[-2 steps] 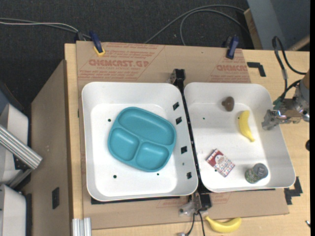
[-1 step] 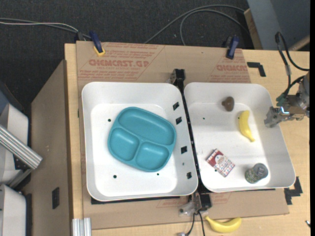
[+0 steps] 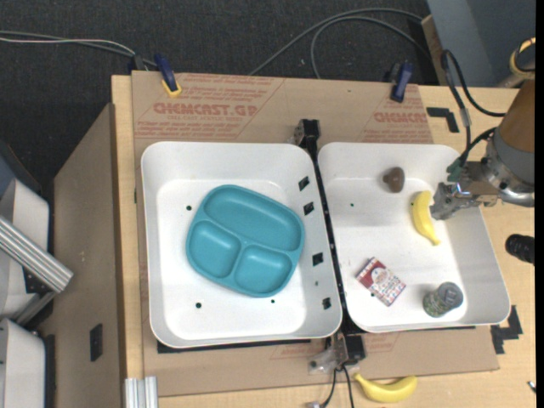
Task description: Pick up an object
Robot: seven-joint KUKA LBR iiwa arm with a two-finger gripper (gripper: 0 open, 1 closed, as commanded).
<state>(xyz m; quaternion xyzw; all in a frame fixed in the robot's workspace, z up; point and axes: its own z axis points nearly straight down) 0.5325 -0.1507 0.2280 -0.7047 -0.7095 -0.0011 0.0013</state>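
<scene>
Jaws (image 3: 444,204) hang low at the right bin's (image 3: 476,313) far right side, just right of the banana (image 3: 423,217), perhaps touching it; whether they stand apart or together I cannot tell. This looks like the approach step, nothing gripped. Next they must straddle the banana and close.

Two white bins (image 3: 161,253) looking like smooth plastic, faintly glossy. Teal divided plate (image 3: 245,240) showing matt, smooth plastic finish. Desk (image 3: 255,109) top appearing as brown cardboard or paper-faced board, matt, bearing red print. Banana (image 3: 423,217) showing smooth yellow skin. Small packet (image 3: 380,281) looking like glossy printed paper or foil. Gripper (image 3: 449,199) showing bare grey metal. Floor at upper left of frame (image 3: 68,7) looking like dark rough carpet.
</scene>
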